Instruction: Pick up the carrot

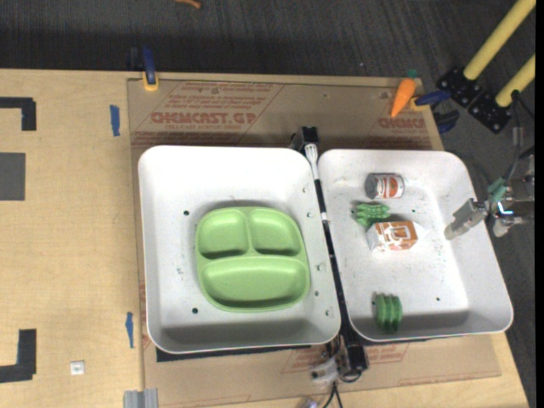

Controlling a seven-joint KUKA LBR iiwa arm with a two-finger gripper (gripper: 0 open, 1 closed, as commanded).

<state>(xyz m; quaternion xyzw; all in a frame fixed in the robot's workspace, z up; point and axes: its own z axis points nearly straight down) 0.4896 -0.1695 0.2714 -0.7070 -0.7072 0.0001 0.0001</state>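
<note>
I find a green divided plate (pixel 251 257) lying flat in the left bin (pixel 170 177), near its middle. The right bin (pixel 450 304) holds four items: a small can (pixel 384 186) on its side toward the far wall, a green leafy piece (pixel 371 214) just below it, an orange and white packet (pixel 392 235) touching that green piece, and a green ridged object (pixel 388 310) near the front wall, well apart from the others. The carrot (pixel 404 97) is outside both bins, on the bench board beyond the right bin's far edge. The gripper (pixel 486 211) sits at the right bin's right rim, well apart from the carrot. I cannot tell how it is set.
</note>
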